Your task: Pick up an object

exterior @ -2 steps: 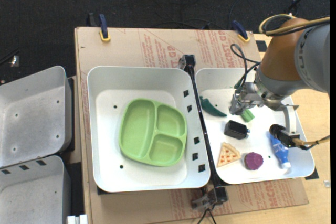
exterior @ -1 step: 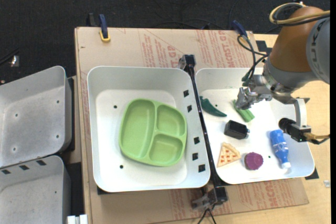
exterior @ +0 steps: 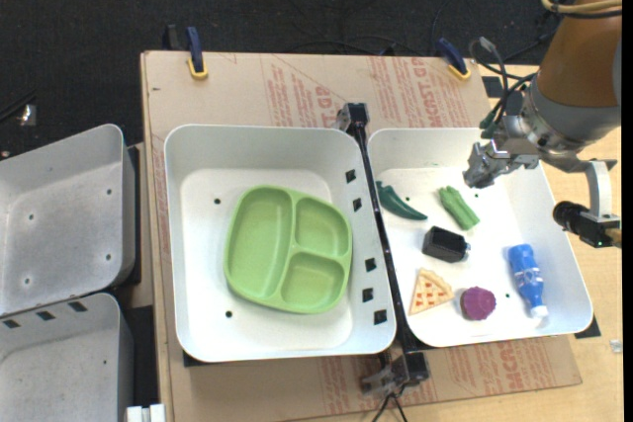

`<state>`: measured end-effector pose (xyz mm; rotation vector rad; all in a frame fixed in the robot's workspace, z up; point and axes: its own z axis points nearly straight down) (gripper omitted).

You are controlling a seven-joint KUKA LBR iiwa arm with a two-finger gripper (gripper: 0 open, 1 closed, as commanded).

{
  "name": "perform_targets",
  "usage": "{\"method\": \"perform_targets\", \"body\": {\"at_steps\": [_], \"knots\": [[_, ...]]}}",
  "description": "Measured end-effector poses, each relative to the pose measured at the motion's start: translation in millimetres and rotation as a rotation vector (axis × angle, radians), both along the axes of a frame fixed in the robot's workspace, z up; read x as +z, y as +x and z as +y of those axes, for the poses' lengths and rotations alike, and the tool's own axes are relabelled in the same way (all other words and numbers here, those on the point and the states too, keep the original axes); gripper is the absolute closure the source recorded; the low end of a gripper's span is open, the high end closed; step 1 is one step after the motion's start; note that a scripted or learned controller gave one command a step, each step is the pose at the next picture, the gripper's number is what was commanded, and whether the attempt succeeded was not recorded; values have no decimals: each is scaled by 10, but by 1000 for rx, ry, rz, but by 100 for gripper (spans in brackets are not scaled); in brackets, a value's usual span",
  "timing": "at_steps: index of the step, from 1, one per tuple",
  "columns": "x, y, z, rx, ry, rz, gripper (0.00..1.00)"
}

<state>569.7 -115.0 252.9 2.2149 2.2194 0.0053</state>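
The right bin (exterior: pixel 554 212) holds several small objects: a dark green pepper (exterior: pixel 400 202), a light green block (exterior: pixel 459 208), a black box (exterior: pixel 445 244), a pizza slice toy (exterior: pixel 429 293), a purple ball (exterior: pixel 479 302) and a blue bottle (exterior: pixel 526 279). My gripper (exterior: pixel 482 168) hangs over the far part of the right bin, just above and to the right of the light green block. Nothing shows between its fingers.
The left bin (exterior: pixel 198 212) holds a green divided plate (exterior: pixel 289 250). Both bins sit on a cardboard-covered bench (exterior: pixel 297 84) with clamps at its far edge. Two white trays (exterior: pixel 59 212) lie off the bench at left.
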Motion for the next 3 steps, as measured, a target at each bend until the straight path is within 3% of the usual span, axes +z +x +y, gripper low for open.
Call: {"method": "perform_targets", "body": {"at_steps": [3], "knots": [[51,318,1670,6,3,5,100]]}}
